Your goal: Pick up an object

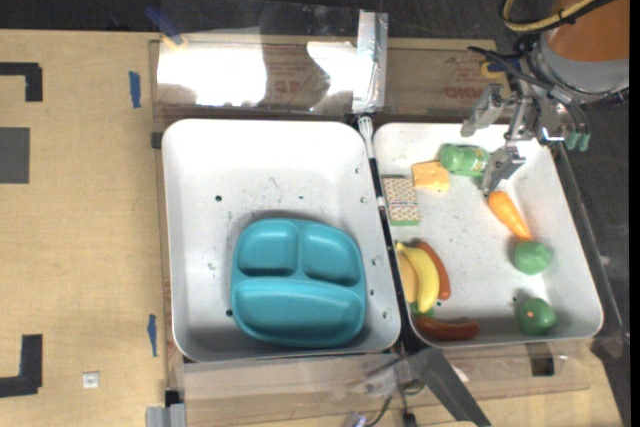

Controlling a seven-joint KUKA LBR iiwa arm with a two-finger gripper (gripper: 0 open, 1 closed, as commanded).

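gripper (503, 161): grip unclear | carrot (509, 214): long axis diagonal, tip upper-left beneath gripper | right bin (585, 245)

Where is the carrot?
The carrot lies in the right bin, near its right side, just below the tool and above a green ball.

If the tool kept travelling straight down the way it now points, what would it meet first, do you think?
Most likely the carrot, whose upper end lies just under the tool in the right bin; the green item sits just beside it. Depth is unclear.
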